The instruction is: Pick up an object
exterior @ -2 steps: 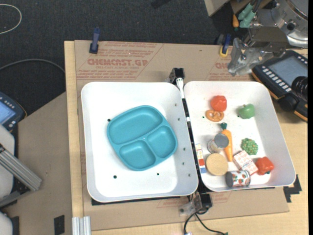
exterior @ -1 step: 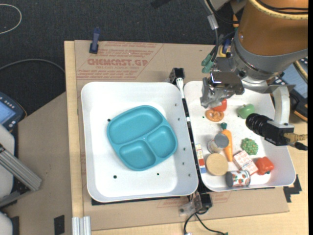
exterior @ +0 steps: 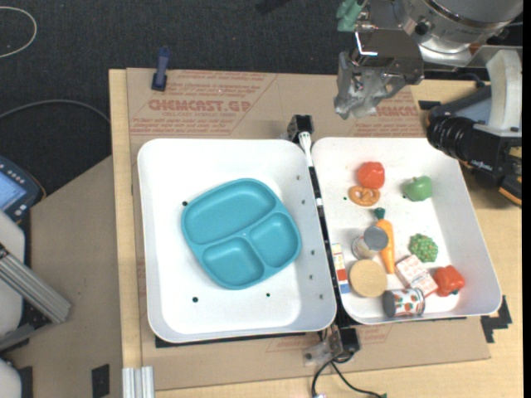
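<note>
The gripper point(exterior: 358, 102) hangs above the far rim of the right bin point(exterior: 479, 222), over the brown board point(exterior: 249, 98) rather than over any of the toys, and nothing sits between its fingers; whether they are spread or closed I cannot tell from this slant, since the metal parts blur together. Its height and empty state suggest it is poised before a descent, not carrying anything. Nearest below it in the right bin lie a red pepper point(exterior: 371, 173) and, touching its near side, a small pretzel point(exterior: 363, 195); a green pepper point(exterior: 418, 188) rests apart, toward the right wall. Farther toward the near edge the items crowd together: a carrot point(exterior: 386, 243) beside a grey disc point(exterior: 374, 240), a broccoli floret point(exterior: 423, 247), a tan round cookie point(exterior: 367, 278), a small carton point(exterior: 413, 270), a can point(exterior: 403, 303) on its side and a second red piece point(exterior: 449, 279). That clutter probably makes the isolated peppers the easier picks. The left bin point(exterior: 158, 222) holds a blue divided plate point(exterior: 241, 233), lying flat, well clear of the arm.
</note>
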{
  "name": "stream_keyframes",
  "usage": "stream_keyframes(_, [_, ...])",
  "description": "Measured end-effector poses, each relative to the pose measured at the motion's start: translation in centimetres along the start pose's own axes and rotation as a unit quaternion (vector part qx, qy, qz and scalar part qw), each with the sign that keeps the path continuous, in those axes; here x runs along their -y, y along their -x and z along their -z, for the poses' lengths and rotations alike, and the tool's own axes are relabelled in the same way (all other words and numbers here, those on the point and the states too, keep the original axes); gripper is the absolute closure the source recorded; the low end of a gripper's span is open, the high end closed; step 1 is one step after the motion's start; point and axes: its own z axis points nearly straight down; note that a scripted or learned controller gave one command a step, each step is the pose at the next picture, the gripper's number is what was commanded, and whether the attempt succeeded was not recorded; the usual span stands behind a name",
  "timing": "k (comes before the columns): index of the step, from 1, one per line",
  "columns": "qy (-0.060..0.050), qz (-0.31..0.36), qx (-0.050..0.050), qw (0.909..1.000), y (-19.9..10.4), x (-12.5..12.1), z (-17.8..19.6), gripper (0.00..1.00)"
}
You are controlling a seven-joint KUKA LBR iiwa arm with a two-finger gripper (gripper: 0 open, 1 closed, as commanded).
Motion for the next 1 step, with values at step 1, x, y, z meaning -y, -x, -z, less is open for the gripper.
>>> stream_keyframes(1, [-0.018,-0.004,0.005,0.9998,0.59,2.25,-17.27,1.00])
